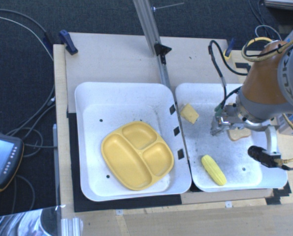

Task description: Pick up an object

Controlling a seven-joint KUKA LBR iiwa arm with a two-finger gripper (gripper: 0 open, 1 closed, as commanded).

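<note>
While the tool (218, 126) hangs low in the right bin (205, 93), can't tell its state or any hold. Corn cob (213, 170) lies nr that bin's front edge, yellow chunk (189, 113) by its left wall. Yellow divided plate (137, 154) sits in left bin (87, 102), toward the desk's front.

Two white bins (87, 102) (200, 90); one yellow divided plate (137, 154), left of centre; one corn cob (213, 170), lower right; one pale yellow block (189, 113); one tan piece (237, 133), right.

A yellow corn cob (213, 169) lies slantwise, apparently flat, near the right bin's (200, 91) front.
</note>
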